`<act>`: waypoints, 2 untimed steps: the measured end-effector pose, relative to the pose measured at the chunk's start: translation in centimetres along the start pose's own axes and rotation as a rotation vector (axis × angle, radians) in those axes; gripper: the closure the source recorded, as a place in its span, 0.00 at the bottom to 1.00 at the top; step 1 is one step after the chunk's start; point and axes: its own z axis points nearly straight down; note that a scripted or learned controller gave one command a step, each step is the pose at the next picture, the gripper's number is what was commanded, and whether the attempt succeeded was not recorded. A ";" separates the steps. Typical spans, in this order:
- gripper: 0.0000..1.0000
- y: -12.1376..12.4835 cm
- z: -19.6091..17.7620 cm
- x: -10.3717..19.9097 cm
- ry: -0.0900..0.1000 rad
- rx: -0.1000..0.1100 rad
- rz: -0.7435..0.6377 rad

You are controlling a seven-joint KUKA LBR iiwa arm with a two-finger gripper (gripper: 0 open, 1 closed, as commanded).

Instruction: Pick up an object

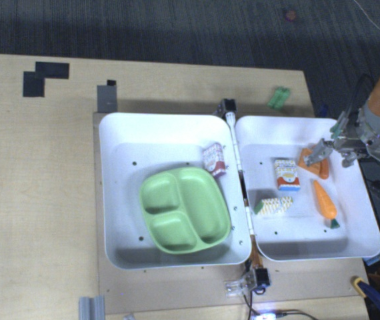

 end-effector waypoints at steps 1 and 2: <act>0.00 5.2 9.7 8.9 0.001 -0.009 -0.001; 0.00 5.7 10.3 8.6 -0.003 -0.010 -0.002</act>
